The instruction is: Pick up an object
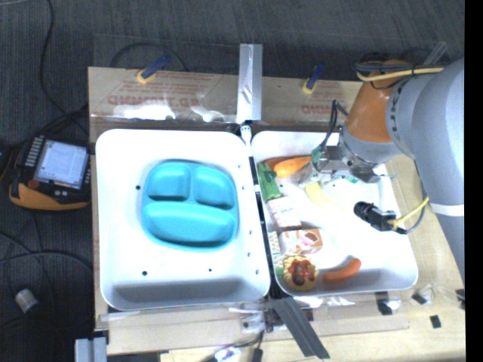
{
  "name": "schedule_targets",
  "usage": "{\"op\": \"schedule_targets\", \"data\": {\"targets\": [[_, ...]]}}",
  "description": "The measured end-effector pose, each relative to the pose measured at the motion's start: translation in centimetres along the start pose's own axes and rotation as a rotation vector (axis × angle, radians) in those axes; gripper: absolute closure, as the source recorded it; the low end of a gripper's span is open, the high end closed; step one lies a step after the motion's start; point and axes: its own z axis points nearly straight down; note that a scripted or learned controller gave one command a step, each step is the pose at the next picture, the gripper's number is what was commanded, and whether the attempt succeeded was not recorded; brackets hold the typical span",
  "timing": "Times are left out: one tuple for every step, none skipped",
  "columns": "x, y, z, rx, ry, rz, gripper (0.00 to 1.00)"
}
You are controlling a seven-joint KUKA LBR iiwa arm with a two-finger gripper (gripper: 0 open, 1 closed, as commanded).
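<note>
A: How far along is the pick?

B: By my reading, barely begun. Every item lies loose in the right bin [404, 266]; nothing is lifted.

A: Nearest first, then?

B: At that bin's near edge, an orange sausage [341, 269], smooth and curved, and beside it a round fruit tart [299, 271] that looks like glossy plastic. Farther in, a flat printed packet [285, 215], a green pouch [268, 180] along the bin's left wall, and a pale yellow piece [318, 194] at mid-bin. At the far end lies an orange carrot shape [290, 164].

A: And the gripper [329, 164]?

B: Low over the bin's far end, just beside the carrot shape. Whether it is spread or closed, I cannot tell. Left of this bin, the other bin [113, 202] holds a moulded blue divided tray [189, 204].
</note>
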Motion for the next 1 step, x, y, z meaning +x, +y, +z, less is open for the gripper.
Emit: {"op": "schedule_targets", "data": {"targets": [[5.59,-2.46,-13.30,0.015,0.003,-0.130,1.00]]}}
